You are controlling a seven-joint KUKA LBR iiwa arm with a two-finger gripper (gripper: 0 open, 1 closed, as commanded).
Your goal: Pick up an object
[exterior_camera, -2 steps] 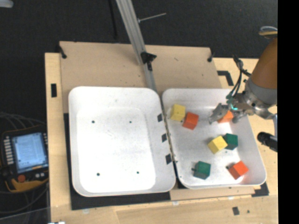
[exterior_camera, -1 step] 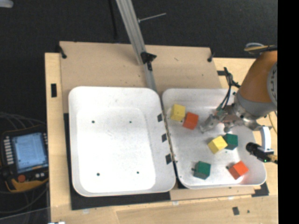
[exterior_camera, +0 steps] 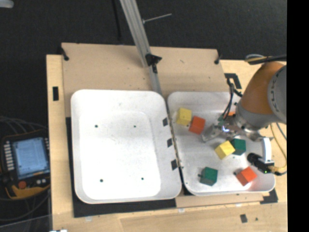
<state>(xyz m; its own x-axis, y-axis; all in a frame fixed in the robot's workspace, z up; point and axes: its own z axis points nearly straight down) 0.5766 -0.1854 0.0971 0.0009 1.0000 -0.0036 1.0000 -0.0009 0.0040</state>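
Hand (exterior_camera: 216, 132) sits low in the right bin (exterior_camera: 193, 187), centre-right of frame, metal fingers pointing left. Finger spread: can't tell, parts blur together. Nothing seen betw. fingers. Finger tips lie just right of the orange-red cube (exterior_camera: 197, 124) and just above-left of the yellow cube (exterior_camera: 224, 149); contact w/ either unclear.

Arm (exterior_camera: 260, 98) comes in from right edge, orange band above grey wrist, bent down over the bin's right half, cables trailing by it.

Objs in right bin: second yellow cube (exterior_camera: 183, 116) upper left, touching or just beside the orange-red one; dark green block (exterior_camera: 238, 145) just right of the lower yellow cube, partly under wrist; green cube (exterior_camera: 208, 176) lower middle; orange-red block (exterior_camera: 246, 176) lower right.

Left bin (exterior_camera: 82, 129) white, a few dark dots on floor. Both bins on tan worktop (exterior_camera: 106, 66). Grey pole (exterior_camera: 137, 28) slants in from top. Handheld screen unit (exterior_camera: 26, 161) at far left.
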